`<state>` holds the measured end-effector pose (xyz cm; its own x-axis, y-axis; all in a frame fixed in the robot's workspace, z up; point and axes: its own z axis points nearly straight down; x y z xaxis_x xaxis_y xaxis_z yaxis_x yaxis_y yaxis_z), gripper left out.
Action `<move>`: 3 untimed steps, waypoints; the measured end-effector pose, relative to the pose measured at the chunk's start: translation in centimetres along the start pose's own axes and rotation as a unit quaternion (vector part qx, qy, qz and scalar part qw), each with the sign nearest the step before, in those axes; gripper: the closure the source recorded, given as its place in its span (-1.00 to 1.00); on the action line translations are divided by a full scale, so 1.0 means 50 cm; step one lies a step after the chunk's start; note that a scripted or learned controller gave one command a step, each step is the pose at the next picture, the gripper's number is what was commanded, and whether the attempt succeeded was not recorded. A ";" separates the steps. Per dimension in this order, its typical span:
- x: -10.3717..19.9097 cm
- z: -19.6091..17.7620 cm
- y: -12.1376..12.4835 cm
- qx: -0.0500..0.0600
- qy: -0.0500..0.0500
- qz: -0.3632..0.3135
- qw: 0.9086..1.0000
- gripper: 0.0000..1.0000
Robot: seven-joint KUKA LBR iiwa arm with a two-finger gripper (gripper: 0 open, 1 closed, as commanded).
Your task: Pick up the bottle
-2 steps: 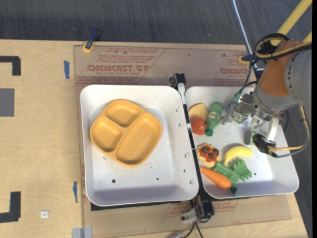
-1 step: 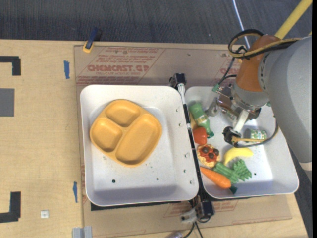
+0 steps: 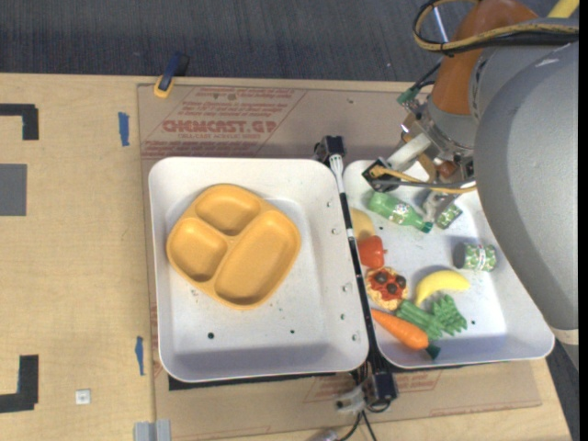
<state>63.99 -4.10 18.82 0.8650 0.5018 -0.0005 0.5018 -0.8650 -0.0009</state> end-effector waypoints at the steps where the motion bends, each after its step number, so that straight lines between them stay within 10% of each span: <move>1: 0.023 0.008 -0.090 0.001 -0.001 0.100 0.995 -1.00; 2: -0.044 0.008 -0.163 0.001 -0.001 0.162 0.987 -1.00; 3: -0.043 -0.012 -0.163 0.001 0.000 0.162 0.987 1.00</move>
<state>58.05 1.88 19.41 0.9800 0.1988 -0.0014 0.1988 -0.9800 -0.0028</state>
